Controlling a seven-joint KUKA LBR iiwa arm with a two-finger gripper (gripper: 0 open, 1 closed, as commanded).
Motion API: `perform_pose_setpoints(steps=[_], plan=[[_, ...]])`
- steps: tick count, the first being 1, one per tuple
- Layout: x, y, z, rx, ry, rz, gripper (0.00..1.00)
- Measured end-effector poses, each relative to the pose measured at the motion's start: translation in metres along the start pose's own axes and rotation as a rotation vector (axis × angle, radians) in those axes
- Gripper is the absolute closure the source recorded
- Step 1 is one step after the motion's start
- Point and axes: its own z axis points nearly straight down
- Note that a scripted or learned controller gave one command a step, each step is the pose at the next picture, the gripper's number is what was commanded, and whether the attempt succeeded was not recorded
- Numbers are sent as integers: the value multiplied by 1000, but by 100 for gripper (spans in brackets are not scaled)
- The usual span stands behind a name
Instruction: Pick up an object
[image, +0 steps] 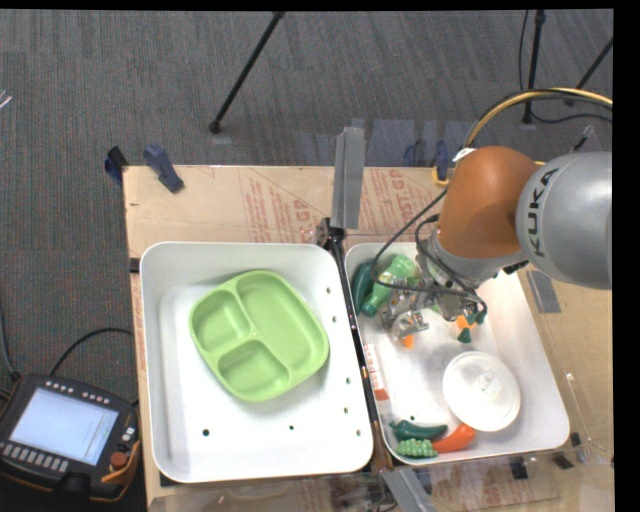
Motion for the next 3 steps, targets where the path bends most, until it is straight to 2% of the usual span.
perform_pose_setpoints(steps=[1, 2, 3], plan=[[0, 0, 0, 0, 2, -1, 0], [0, 2, -7, -2, 3, -4, 100], [0, 2, -7, -2, 5, -5, 0]])
